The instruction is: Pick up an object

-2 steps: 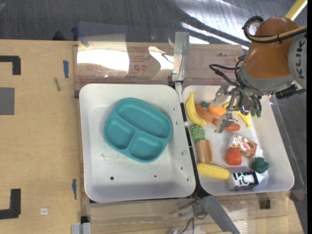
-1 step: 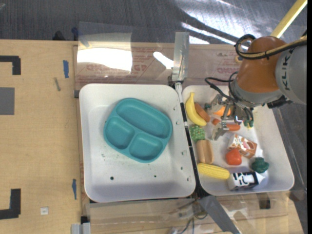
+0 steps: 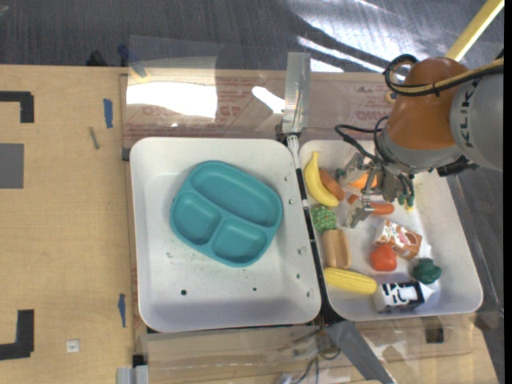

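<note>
The arm (image 3: 436, 114) reaches in from the right and hangs low over the right bin (image 3: 462, 238), at its upper end. The left bin (image 3: 152, 238) carries a teal divided plate (image 3: 227, 212) and nothing from the pile.

Down to the gripper (image 3: 373, 192): it sits right in the clutter, between the banana (image 3: 316, 181) and the far wall, with something orange (image 3: 362, 180) tucked close under it. Whether that piece is between the jaws or just beside them, I cannot tell, and open or closed is just as unclear from up here.

The rest of the picks lie loose: a green piece (image 3: 324, 217), a hot dog bun (image 3: 336, 249), a corn cob (image 3: 349, 279), a tomato (image 3: 384, 258), a small printed packet (image 3: 399, 239), a black-and-white carton (image 3: 402, 294), a dark green piece (image 3: 426, 271).

So by my read, the approach is done; the grasp and the lift are not confirmed. Nothing is visibly raised clear of the bin.
</note>
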`<state>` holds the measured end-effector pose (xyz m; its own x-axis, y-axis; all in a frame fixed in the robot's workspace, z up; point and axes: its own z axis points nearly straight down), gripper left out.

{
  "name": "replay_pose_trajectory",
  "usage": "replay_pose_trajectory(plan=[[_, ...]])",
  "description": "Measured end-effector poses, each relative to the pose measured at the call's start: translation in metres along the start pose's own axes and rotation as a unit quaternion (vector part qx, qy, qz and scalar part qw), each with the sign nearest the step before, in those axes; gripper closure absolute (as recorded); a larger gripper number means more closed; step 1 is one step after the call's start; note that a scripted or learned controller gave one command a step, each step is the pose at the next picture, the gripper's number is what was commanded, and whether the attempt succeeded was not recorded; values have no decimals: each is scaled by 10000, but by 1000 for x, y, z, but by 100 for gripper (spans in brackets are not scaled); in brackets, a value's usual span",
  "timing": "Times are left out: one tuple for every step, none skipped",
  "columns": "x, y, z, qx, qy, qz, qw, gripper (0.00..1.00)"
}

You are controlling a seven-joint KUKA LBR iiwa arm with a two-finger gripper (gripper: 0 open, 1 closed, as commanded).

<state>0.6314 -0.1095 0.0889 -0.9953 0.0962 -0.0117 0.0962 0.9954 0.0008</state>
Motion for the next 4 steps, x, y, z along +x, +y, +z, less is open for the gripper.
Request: replay_pose_trajectory(plan=[[-4, 1, -15, 1, -78, -3, 10000, 100], [-1, 56, -171, -9, -34, 997, 9950, 100], [1, 54, -164, 3, 22, 1008, 9949, 0], [61, 4, -81, 13, 80, 725, 9973, 0]])
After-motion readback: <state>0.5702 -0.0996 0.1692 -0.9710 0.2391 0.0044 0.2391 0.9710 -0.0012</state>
